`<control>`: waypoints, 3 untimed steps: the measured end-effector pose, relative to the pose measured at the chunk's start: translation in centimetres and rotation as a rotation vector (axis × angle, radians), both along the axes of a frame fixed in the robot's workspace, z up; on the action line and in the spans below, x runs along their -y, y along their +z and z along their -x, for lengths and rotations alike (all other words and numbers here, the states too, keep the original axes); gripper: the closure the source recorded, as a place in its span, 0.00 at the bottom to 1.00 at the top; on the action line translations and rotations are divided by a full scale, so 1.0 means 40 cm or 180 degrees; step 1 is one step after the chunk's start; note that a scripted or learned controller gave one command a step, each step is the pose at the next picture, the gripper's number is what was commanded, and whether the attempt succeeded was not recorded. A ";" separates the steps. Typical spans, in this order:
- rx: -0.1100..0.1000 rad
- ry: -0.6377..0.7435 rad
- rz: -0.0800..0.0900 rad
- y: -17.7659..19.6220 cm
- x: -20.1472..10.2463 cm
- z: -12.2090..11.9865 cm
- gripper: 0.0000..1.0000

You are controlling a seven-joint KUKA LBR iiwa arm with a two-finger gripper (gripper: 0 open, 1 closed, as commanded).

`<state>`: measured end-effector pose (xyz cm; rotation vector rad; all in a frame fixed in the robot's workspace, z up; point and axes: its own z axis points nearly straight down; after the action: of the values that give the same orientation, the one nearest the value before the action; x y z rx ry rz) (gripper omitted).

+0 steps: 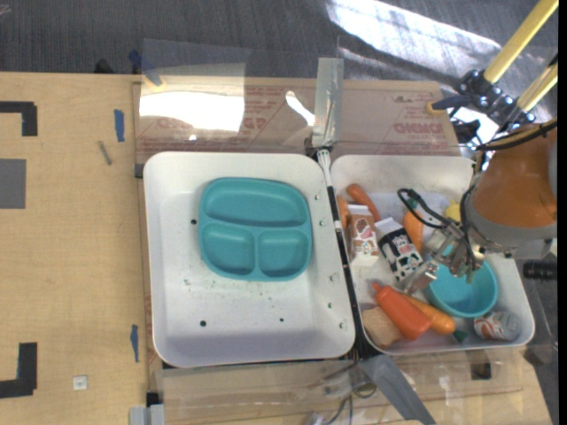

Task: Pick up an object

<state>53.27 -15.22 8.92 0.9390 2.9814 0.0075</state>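
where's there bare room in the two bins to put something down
The left bin has bare floor around the teal divided plate, widest between the plate and the bin's near rim. The right bin is crowded: carrots, small cartons, a teal bowl and the end effector fill it.

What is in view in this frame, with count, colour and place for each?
bins: two, white, side by side on the bench.
divided plate: one, teal, middle of the left bin.
bowl: one, teal, right bin, near front.
carrots: at least three, orange, right bin; largest lies at the front.
small carton: one, white and brown, right bin, left side.
cluttered small items: count unclear, mixed colours, right bin centre.
arm: one, grey with orange band, over the right bin.
end effector: one, dark, down among the clutter beside the bowl.
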 end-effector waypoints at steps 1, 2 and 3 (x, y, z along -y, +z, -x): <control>-0.0055 -0.0155 0.0014 -0.001 -0.068 -0.181 0.00; -0.0017 -0.0054 -0.0007 0.001 -0.044 0.071 0.00; -0.0032 -0.0553 0.0001 0.002 -0.124 -0.090 0.00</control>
<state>56.88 -10.25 8.99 1.1975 2.8973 0.0003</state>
